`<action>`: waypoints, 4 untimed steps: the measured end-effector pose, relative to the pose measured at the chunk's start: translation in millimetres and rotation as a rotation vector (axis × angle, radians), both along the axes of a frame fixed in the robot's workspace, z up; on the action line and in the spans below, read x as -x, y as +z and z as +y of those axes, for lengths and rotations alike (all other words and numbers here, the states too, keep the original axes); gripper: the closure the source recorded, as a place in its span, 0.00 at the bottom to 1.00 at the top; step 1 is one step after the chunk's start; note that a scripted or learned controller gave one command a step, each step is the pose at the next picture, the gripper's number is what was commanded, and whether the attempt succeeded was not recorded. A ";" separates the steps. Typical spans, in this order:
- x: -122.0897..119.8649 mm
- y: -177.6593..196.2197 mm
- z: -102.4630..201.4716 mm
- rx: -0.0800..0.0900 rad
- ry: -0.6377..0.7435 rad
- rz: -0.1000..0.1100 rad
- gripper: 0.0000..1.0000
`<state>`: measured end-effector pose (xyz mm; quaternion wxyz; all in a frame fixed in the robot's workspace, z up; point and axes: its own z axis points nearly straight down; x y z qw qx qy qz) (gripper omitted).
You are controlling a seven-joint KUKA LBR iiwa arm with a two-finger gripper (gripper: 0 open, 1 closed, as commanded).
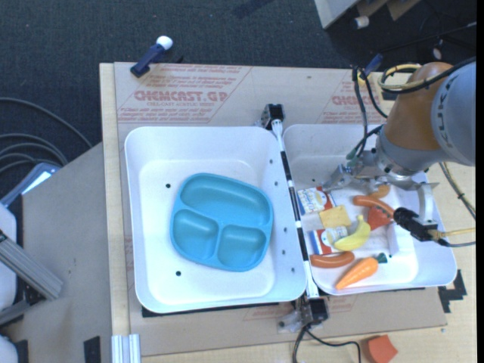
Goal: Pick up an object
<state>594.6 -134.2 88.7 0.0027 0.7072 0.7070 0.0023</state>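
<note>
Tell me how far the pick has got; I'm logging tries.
Nothing looks lifted yet. The grey arm's gripper is low over the right white bin; its grasp is unclear. The yellow banana, orange carrot and red sausage lie there. Grasping and lifting remain.

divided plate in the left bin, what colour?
Light blue. The plate shows plainly in the camera view, lying flat in the left bin.

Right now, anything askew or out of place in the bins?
Nothing spilled or damaged. The blue divided plate sits tilted in the left bin. The toy food, banana, carrot and sausage, is bunched in the right bin beneath the arm.
</note>
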 end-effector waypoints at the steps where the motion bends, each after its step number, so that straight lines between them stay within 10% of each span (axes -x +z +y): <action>1: 48.5 -0.4 8.3 0.002 -0.002 -0.001 0.00; 2: 116.1 -4.6 17.9 -0.002 0.000 0.010 0.00; 3: 115.6 5.3 17.8 -0.001 -0.002 0.007 1.00; 4: 100.2 95.6 147.9 -0.001 0.001 0.009 1.00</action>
